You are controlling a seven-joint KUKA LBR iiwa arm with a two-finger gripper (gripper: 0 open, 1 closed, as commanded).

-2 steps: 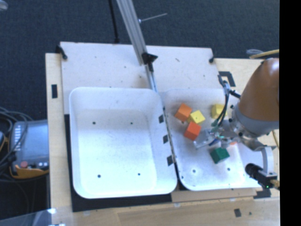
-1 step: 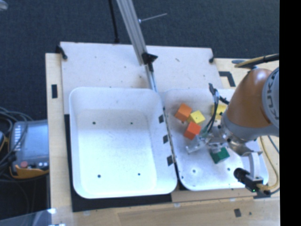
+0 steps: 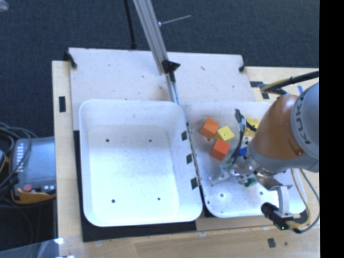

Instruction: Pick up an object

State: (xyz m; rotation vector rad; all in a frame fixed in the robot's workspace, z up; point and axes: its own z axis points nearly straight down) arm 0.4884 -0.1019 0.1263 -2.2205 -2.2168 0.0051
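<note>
The camera view shows the gripper low in the right bin, near its middle; its two thin fingers look spread apart, holding nothing. Just beyond lie an orange block, a yellow block and another orange block, toward the far edge. They seem light, stiff, best gripped on flat sides. The left bin sits beside, on the pale bench over dark carpet.
</note>
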